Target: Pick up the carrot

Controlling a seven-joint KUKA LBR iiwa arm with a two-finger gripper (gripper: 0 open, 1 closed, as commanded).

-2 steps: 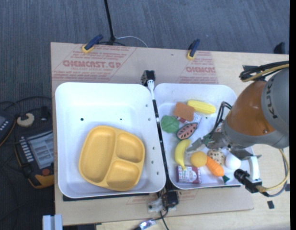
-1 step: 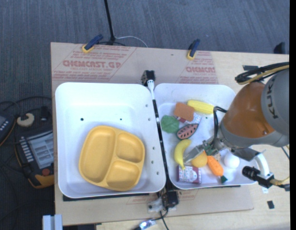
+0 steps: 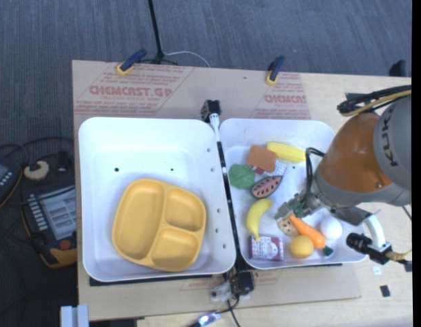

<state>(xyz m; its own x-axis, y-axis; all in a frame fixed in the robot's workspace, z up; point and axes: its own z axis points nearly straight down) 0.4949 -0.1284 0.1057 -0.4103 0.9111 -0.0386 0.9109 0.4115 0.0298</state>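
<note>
The grey arm's gripper (image 3: 292, 208) is hovering beside the slim orange carrot (image 3: 307, 229); finger state unclear. It should be centring over the carrot's middle.

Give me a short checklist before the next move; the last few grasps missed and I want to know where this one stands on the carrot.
1. Carrot located: ok, it lies in the right bin, near the front right.
2. Gripper over the carrot: ok, roughly; it sits at the carrot's upper left end.
3. Carrot held between the fingers: cannot tell, the arm hides the tips.
4. Room around the carrot: not ok; an egg, an orange ball and a cookie crowd it.
5. Banana clear of the gripper: ok, it lies apart to the left.
6. Yellow tray out of the way: ok, it sits in the left bin.
</note>
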